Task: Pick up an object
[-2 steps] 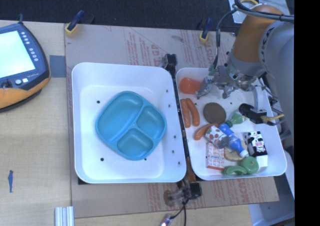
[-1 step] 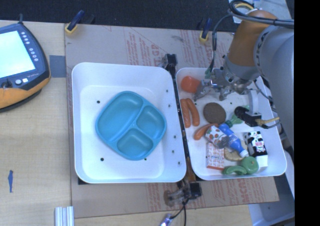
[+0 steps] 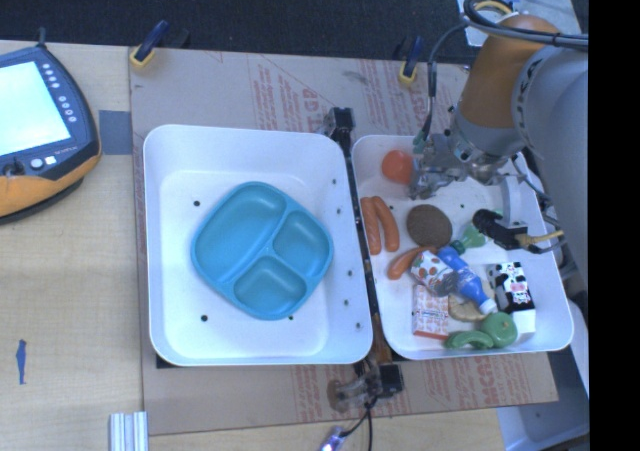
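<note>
Over the right bin [image 3: 560,339], near its far edge, the arm's gripper [image 3: 432,182] hung low among the toy food, just beside an orange ball [image 3: 396,166] and just above a round brown patty [image 3: 430,225]. From where I stood, whether the gripper was spread or closed I could not tell; the metal at the wrist was a dark tangle and nothing showed plainly caught in it. The rest of the clutter lay nearer me: two sausages [image 3: 379,224] along the bin's left wall, a blue bottle [image 3: 464,274] lying slantwise over a small printed packet [image 3: 431,311], a black-and-white carton [image 3: 514,291] at the right, and a green curled piece [image 3: 482,337] at the near rim. The left bin [image 3: 170,239] held a blue divided plate [image 3: 262,250], well apart from the arm. I judged the work to be at the reaching stage, the pick itself not yet made, with either the ball or the patty the likeliest target, since both lay closest to the tool. The next move seemed to call for settling squarely over one of them and closing cleanly; the ball looked apt to roll aside, and the flat patty offered little to pinch.
</note>
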Robot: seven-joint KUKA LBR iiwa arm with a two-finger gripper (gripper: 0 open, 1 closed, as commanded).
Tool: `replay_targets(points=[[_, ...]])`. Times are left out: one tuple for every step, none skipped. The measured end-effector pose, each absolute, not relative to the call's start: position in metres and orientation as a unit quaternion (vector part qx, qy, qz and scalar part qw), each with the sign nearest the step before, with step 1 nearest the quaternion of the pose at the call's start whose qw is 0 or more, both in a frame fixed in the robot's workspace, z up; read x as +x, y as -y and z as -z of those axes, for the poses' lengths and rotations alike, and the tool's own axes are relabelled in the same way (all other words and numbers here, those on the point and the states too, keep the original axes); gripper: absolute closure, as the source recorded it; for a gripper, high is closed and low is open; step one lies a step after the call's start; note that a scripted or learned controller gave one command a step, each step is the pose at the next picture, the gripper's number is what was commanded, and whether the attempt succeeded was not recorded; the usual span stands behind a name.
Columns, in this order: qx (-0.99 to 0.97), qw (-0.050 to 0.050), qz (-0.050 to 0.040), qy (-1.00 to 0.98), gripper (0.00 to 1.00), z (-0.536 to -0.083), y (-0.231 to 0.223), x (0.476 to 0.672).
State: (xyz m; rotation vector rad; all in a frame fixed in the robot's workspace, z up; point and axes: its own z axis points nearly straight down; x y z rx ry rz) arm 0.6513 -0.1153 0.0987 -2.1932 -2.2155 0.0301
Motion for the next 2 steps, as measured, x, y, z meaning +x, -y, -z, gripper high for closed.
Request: replay_targets(points=[[-0.703, 0.012, -0.0096, 0.711, 0.0, -0.099, 0.115, 0.651], [-0.703, 0.013, -0.0105, 0.711, 1.0, -0.109, 0.116, 0.651]])
